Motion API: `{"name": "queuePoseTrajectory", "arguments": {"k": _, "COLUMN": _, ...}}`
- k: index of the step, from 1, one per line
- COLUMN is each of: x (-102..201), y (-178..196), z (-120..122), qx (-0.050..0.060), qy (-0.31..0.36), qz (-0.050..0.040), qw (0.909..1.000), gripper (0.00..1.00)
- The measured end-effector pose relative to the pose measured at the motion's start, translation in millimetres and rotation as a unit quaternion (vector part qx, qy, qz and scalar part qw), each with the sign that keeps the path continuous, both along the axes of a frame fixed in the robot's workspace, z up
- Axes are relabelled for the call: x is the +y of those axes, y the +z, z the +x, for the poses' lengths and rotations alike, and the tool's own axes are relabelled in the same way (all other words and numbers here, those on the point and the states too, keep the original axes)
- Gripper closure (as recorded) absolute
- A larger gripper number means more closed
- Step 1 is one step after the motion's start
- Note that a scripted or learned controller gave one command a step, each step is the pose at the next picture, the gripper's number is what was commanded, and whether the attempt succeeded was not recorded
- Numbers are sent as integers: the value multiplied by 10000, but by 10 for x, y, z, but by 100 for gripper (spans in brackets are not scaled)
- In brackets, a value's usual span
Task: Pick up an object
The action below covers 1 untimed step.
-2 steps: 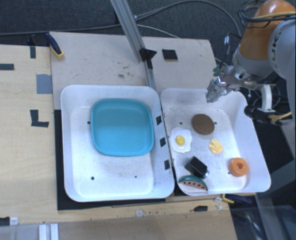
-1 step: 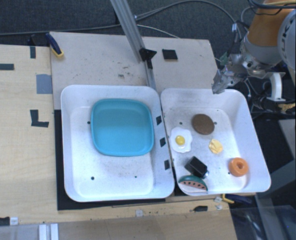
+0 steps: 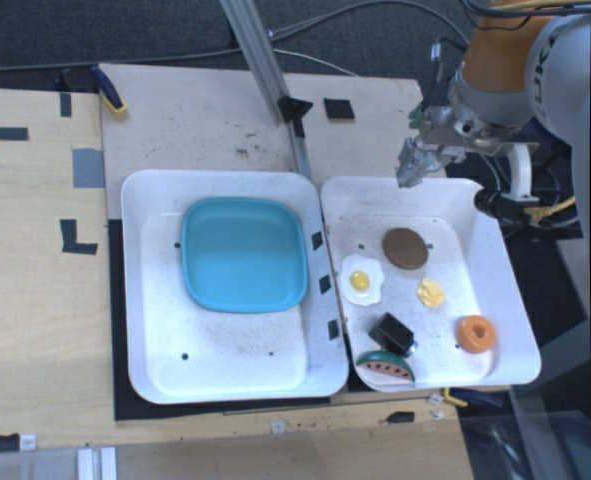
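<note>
We see the end effector [image 3: 413, 172] hanging over the far rim of the right bin [image 3: 505, 258], at the end of the grey arm [image 3: 535, 48] with its orange band. Its tips point down toward the bin's far edge, and we cannot tell whether they are spread or pressed together; nothing shows between them.

All the candidate objects lie nearer the camera than the end effector, inside the right bin. Closest to it is the brown round disc [image 3: 405, 248], lying flat just nearer than the tips. A little farther on and to the left sits the toy fried egg [image 3: 361, 282], close to the wall shared by the two bins. Beside the disc, slightly nearer the camera, is a small yellow piece [image 3: 431, 293]. Farther off, toward the bin's near right corner, lies an orange ring like a doughnut [image 3: 476, 334]. A black block [image 3: 392, 333] rests near the front, and a watermelon slice [image 3: 386, 370] lies just beyond it at the near rim, the farthest thing from the end effector.

Well to the left of the end effector, the left bin [image 3: 145, 298] holds a blue plate [image 3: 244, 254]. Both bins sit on the desk [image 3: 35, 268].
</note>
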State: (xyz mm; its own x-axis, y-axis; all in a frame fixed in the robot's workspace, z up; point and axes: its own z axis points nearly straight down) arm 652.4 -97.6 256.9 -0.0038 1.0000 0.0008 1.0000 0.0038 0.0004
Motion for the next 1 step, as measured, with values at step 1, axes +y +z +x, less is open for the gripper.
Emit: {"name": "queuePoseTrajectory", "arguments": {"k": 1, "x": 525, "y": -134, "z": 27, "qx": 10, "qy": 3, "qz": 1, "qw": 10000, "gripper": 100}}
